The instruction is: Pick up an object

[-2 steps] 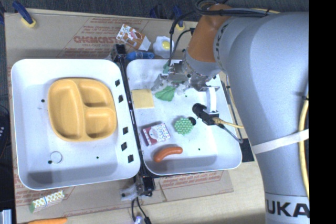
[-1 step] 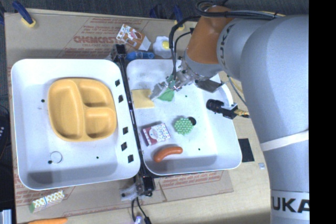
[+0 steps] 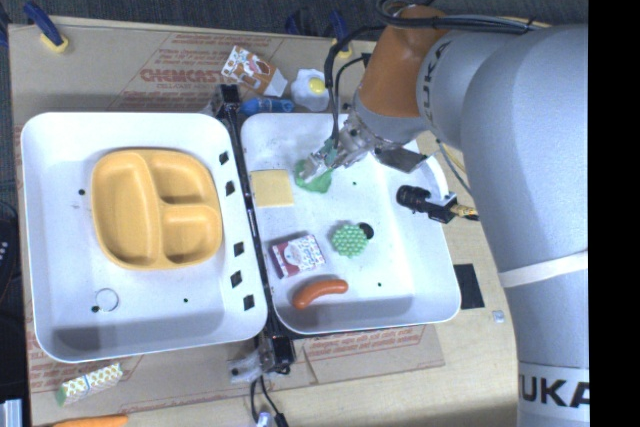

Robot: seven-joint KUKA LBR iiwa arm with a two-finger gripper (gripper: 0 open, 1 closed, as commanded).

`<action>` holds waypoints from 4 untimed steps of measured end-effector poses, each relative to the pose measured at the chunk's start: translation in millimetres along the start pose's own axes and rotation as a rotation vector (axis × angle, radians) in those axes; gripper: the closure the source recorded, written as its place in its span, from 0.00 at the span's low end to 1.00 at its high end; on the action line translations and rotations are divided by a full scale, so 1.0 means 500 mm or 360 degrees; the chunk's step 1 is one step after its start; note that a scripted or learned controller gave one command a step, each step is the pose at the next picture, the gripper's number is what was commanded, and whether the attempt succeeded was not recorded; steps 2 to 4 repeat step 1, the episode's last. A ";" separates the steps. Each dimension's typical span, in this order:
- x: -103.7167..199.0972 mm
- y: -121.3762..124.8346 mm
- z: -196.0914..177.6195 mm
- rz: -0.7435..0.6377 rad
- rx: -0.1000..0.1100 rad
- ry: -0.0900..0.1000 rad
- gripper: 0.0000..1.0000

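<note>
My gripper (image 3: pixel 322 165) reaches into the right bin (image 3: pixel 425 290) from the upper right, its tips down at a small green object (image 3: pixel 313 177) near the bin's upper middle. The fingers touch or straddle that green object. A pale yellow square block (image 3: pixel 272 187) lies just left of it. Lower in the same bin lie a green dotted ball (image 3: pixel 348 239), a red and white packet (image 3: pixel 297 255) and an orange sausage (image 3: pixel 319 291).
The left bin (image 3: pixel 60 315) holds a yellow divided plate (image 3: pixel 156 206). Behind the bins on the cardboard lie a small printed box (image 3: pixel 246 68), a blue item (image 3: pixel 266 104) and a yellow-white item (image 3: pixel 312 87). A black fitting (image 3: pixel 420 201) juts over the right bin's right side.
</note>
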State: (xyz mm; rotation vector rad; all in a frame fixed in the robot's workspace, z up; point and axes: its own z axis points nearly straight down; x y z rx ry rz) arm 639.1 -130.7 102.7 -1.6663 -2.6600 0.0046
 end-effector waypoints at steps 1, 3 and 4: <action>0.107 0.056 -0.180 -0.0507 -0.0007 -0.0004 1.00; 0.107 0.056 -0.180 -0.0507 -0.0007 -0.0004 1.00; 0.107 0.056 -0.180 -0.0507 -0.0007 -0.0004 1.00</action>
